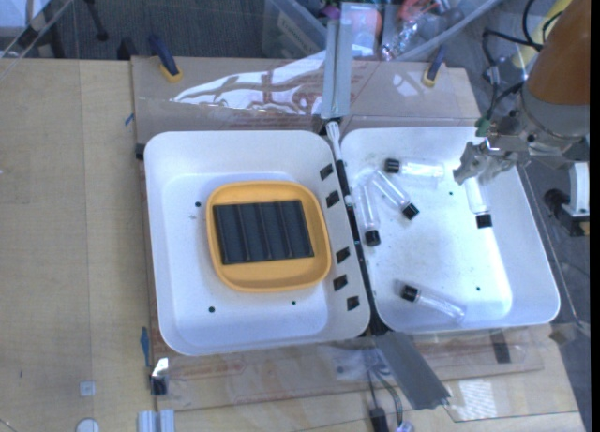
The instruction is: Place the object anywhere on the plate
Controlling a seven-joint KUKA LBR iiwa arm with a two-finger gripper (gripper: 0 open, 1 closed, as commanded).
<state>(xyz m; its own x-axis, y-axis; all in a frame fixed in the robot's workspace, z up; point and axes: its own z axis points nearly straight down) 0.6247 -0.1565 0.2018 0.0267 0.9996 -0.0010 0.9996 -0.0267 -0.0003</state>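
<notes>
Two white bins sit side by side: the left bin (178,233) and the right bin (525,261). The arm (562,55) enters from the right, its claw (472,166) over the right bin's far side. Well left of the claw, in the left bin, lies the yellow plate (269,275) with a dark ribbed insert. Clear black-capped tubes lie in the right bin: a cluster (382,201) left of the claw, one tube (479,203) just below it, another (429,300) nearer the front edge. Whether the claw grips anything cannot be told.
</notes>
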